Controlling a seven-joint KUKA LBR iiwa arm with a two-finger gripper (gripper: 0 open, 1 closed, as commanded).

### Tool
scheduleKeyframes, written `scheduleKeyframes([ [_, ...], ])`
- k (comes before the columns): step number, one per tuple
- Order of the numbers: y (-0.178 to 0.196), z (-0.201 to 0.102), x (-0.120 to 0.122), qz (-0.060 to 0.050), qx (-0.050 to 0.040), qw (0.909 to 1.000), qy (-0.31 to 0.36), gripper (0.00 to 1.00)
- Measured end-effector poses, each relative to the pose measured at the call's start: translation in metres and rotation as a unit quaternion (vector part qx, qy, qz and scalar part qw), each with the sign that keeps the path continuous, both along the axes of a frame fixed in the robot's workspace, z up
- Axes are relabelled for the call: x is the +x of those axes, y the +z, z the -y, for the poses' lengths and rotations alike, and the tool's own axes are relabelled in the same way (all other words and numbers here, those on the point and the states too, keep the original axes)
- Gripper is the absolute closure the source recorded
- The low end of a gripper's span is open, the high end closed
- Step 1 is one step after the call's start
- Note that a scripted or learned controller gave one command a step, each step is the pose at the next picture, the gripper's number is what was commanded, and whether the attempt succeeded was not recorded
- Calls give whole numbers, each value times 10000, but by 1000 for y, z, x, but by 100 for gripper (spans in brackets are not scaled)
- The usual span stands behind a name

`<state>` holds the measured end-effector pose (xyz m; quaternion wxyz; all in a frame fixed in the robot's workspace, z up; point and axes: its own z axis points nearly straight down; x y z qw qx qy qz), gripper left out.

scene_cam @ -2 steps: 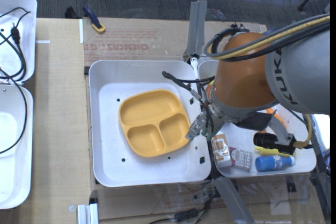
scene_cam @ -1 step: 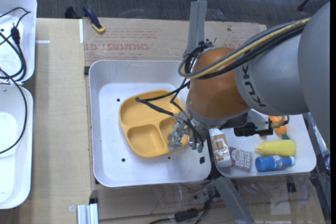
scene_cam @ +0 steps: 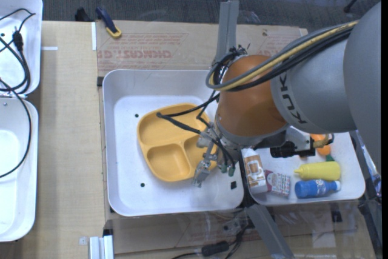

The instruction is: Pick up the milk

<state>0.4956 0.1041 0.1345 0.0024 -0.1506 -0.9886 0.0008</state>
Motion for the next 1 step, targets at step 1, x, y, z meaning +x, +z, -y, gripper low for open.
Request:
scheduleKeyframes([
  [1, -18, -8, -18, 0, -8, 9909, -1346, 0],
])
